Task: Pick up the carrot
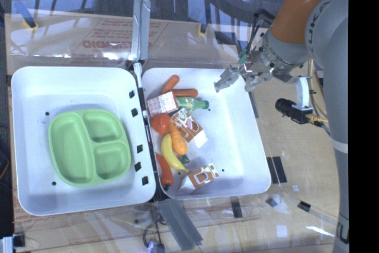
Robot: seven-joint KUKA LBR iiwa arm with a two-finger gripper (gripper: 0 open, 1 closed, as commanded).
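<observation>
The carrot (176, 139), orange with a dark green end, lies in the right bin (237, 145) among a pile of toy food along the bin's left side. It rests between a red tomato (160, 123) and a yellow banana (170, 155), partly under a small carton (190, 125). My gripper (235, 80) hangs over the bin's upper right corner, well to the right of and above the carrot. Its fingers stand open with nothing between them.
The left bin (29, 127) holds a green divided plate (89, 145). Also in the pile are two orange-red sausages (172, 83), a green bottle (193, 104), a red pepper (165, 171) and more cartons (201, 176). A divider rail (141, 32) runs between the bins.
</observation>
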